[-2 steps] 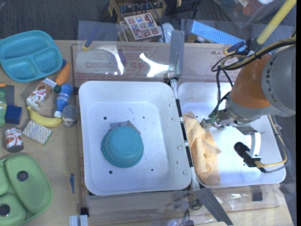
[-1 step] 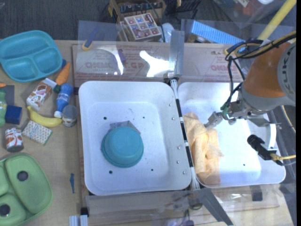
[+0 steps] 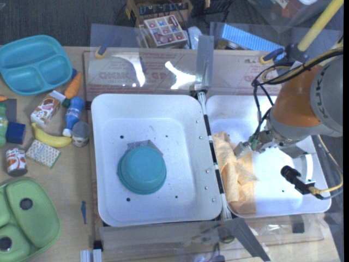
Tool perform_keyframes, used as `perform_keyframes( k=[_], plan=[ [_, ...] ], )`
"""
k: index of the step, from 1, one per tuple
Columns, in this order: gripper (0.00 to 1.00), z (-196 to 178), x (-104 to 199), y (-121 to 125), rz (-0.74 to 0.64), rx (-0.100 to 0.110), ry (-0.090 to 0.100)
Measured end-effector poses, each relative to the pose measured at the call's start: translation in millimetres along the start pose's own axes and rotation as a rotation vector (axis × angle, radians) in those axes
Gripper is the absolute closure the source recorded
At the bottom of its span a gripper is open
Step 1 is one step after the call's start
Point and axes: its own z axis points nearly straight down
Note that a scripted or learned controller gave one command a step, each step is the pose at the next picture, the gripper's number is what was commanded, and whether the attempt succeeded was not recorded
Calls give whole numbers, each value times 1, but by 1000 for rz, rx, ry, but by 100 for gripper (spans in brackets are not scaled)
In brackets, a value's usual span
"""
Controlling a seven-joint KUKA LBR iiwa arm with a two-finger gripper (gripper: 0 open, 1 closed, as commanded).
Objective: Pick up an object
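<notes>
Tool [image 3: 252, 144] is reaching at the cloth [image 3: 238, 174] in the right bin [image 3: 283, 201]; its state cannot be told. Next move is probably requiring a firm pinch and lift.

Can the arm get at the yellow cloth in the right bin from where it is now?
Probably yes. The gripper is low in the right bin, at the upper edge of the yellow cloth, and nothing lies between them. The cloth is bunched against the bin's left wall, which may crowd a grasp.

The arm [image 3: 305, 100] is running off the right edge, its wrist hiding the gripper's fingertips above the orange cloth [image 3: 237, 173].
</notes>
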Motion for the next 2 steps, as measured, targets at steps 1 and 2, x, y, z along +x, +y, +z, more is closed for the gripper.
perform_keyframes(
  k=[1,2],
  plan=[
    [100,-11,-1,1,3,-6,-1],
    [0,-11,-1,1,3,-5,-2]
  ],
)
